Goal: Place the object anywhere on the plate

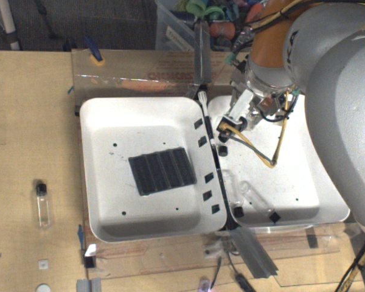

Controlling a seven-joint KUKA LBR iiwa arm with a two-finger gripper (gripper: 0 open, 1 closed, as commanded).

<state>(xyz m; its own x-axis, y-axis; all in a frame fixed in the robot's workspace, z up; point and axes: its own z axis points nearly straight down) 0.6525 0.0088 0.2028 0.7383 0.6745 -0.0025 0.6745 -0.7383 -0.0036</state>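
One ribbed slab [162, 170], apart from end effector [255, 109]

Clear vial [42, 204] on wooden bench [24, 114], tub of colourful toys [173, 20] behind

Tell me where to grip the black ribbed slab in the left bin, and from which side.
Come from straight above and pinch the black ribbed slab across its two long edges at mid-length. It lies flat and skewed on the left bin floor, so probably only its edges offer purchase.
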